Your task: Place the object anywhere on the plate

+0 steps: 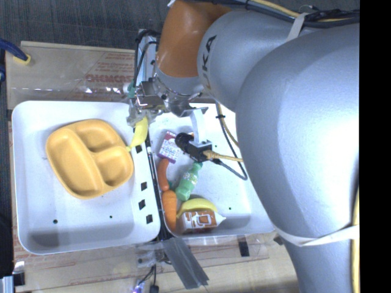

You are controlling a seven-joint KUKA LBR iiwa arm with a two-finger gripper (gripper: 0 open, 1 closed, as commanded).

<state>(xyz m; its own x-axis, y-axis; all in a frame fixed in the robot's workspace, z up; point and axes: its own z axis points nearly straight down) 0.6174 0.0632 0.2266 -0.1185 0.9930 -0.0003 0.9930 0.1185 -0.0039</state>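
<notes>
A yellow divided plate (90,157) lies in the left bin (36,224). My gripper (140,116) hangs over the rim between the two bins, just right of the plate's upper right corner. It is shut on the top end of a small yellow banana (138,134). The banana hangs down from the fingers, and its lower tip is beside the plate's right edge, over the left bin's right wall.
The right bin (235,209) holds a pink and white packet (170,148), an orange carrot (167,194), a green bottle (188,182) and a yellow and brown box (197,215). The arm's large grey body covers that bin's right side.
</notes>
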